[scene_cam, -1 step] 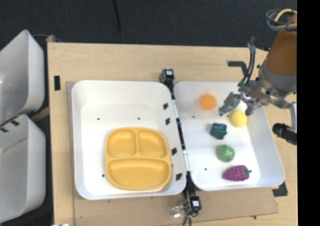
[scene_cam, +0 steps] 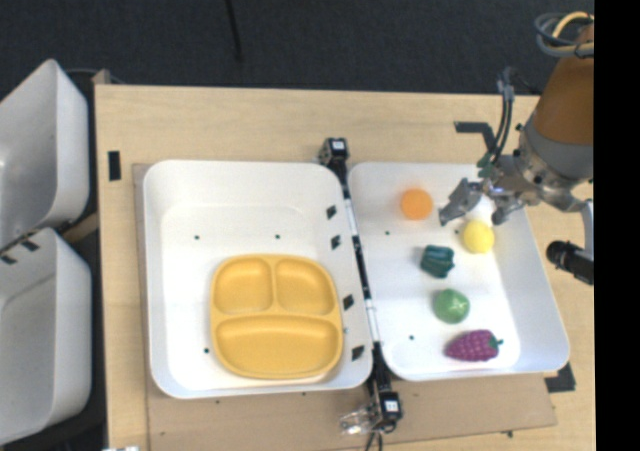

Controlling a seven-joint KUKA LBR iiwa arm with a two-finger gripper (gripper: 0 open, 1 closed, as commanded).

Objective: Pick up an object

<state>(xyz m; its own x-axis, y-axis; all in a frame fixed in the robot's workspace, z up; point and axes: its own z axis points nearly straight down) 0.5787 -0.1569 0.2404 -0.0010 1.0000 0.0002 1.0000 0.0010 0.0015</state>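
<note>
claw (scene_cam: 481, 201) spread open, above lemon (scene_cam: 478, 236) (not gripped)

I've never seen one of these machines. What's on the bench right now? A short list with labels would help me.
left bin: holds a yellow divided tray
right bin: holds five toy foods
orange ball: far end of the right bin
yellow lemon: right side, just below the claw
dark green pepper: middle
green apple: nearer the front
purple grapes: front
claw: above the right bin's far end, between ball and lemon, holding nothing
</note>
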